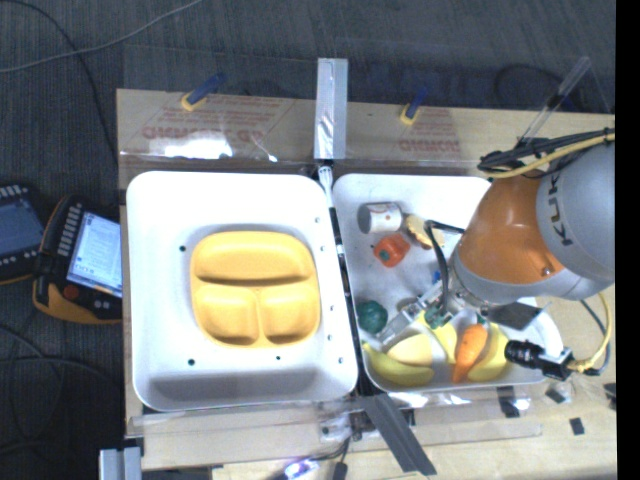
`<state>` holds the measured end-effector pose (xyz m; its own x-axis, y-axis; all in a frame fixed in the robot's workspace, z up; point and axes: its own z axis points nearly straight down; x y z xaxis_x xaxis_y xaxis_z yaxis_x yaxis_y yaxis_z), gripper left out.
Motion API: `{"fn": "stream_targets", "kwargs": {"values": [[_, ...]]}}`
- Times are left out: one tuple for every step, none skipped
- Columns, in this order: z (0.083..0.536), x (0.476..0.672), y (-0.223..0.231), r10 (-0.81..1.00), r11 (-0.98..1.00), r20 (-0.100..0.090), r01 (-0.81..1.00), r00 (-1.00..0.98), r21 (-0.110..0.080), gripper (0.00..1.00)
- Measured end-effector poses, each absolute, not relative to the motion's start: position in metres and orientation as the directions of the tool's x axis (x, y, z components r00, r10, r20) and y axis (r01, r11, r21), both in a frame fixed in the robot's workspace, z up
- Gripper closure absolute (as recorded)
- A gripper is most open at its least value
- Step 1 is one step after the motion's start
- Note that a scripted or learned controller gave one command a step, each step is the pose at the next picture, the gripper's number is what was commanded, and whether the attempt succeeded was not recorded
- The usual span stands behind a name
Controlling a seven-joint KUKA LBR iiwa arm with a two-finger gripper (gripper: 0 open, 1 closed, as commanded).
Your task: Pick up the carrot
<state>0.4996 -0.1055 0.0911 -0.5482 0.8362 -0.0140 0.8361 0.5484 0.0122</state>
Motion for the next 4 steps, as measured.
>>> {"fn": "stream_targets", "kwargs": {"values": [[0.196,0.484,-0.159,0.844,0.536,-0.002,0.844,-0.536,-0.001,0.0],[0.091,0.489,-0.223,0.773,0.635,-0.01,0.773,-0.635,0.009,0.0],[0.091,0.49,-0.139,0.813,0.583,-0.014,0.813,-0.583,0.011,0.0],[0.101,0.491,-0.137,0.812,0.584,-0.014,0.811,-0.584,0.016,1.0]]}}
